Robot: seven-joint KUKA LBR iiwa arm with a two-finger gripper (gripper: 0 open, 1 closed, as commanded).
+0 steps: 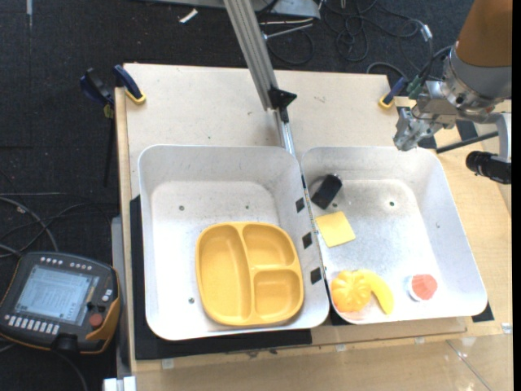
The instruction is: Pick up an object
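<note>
Camera view: the hand [406, 139] was seen at the upper right, hung over the far rim of the right bin [456, 226], at the end of the grey arm [480, 72] with its orange band. Whether its fingers were spread or pressed together could not be told at this angle; nothing was seen between them.

All objects were located below and to the left of the hand in the picture. Nearest to it, a black block [326, 190] was seen in the right bin's far left corner, tilted. Just beyond that, further from the hand, a yellow square [335, 229] was laid flat, close to the black block but apart from it. Well away from the hand, at the bin's near edge, an orange-yellow fruit-like toy [352, 290] and a yellow banana-shaped piece [381, 295] were found touching each other. A small red and white round object [422, 287] was placed almost straight below the hand in the picture, near the same edge.

Farthest left from the hand, a yellow divided tray [248, 272] was seen in the left bin [163, 186]. Both bins were carried on the counter [203, 104]. A teach pendant [57, 298] was noted off the counter at lower left.
</note>
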